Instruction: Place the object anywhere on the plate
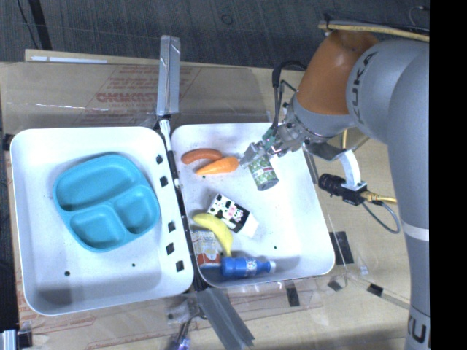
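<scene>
A blue divided plate lies in the left bin. My gripper hangs over the back of the right bin, shut on the top of a small tilted can with a green label. The can dangles just below the fingers, right of an orange carrot. The grey arm with its orange band reaches in from the upper right.
The right bin also holds a brown sausage, a cow-patterned carton, a banana, a blue bottle and a red-labelled item at the front. A metal bar stands between the bins at the back.
</scene>
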`<control>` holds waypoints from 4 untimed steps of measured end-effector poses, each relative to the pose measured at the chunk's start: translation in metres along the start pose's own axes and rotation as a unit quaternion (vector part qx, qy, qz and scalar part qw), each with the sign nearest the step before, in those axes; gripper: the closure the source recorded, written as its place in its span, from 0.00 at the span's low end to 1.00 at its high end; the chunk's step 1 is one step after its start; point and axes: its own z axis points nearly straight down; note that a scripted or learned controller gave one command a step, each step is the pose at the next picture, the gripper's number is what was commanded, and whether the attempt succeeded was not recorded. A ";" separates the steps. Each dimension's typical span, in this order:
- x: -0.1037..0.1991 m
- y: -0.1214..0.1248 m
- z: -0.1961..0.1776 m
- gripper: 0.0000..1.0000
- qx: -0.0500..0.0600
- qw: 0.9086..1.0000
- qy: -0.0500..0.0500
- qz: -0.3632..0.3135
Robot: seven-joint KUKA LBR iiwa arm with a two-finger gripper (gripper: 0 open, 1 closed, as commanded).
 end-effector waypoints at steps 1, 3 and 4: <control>0.092 -0.028 -0.051 1.00 0.000 0.999 0.001 -0.045; 0.245 0.029 -0.007 1.00 0.003 0.997 0.000 0.077; 0.245 0.029 -0.008 0.00 0.003 0.997 0.000 0.078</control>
